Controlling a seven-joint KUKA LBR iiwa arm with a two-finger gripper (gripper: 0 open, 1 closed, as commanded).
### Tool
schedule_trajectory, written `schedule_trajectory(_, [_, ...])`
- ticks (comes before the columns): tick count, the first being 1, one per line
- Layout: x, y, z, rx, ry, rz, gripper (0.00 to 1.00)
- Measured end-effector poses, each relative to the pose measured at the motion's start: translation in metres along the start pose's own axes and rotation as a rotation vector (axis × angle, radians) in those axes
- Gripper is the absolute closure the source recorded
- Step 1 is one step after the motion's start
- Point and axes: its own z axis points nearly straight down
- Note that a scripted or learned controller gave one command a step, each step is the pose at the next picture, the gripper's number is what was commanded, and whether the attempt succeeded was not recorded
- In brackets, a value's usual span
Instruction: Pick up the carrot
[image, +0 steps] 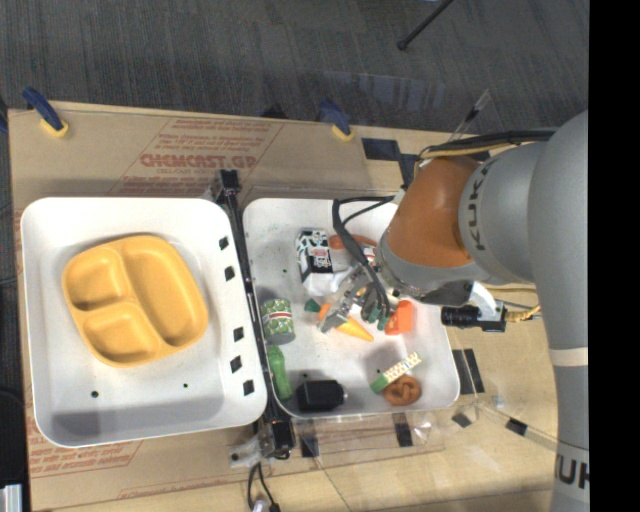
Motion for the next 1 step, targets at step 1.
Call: schedule_trajectory(1, [-0.0006,0.0017,-0.0102,-0.001,-0.002,-0.008,1.00])
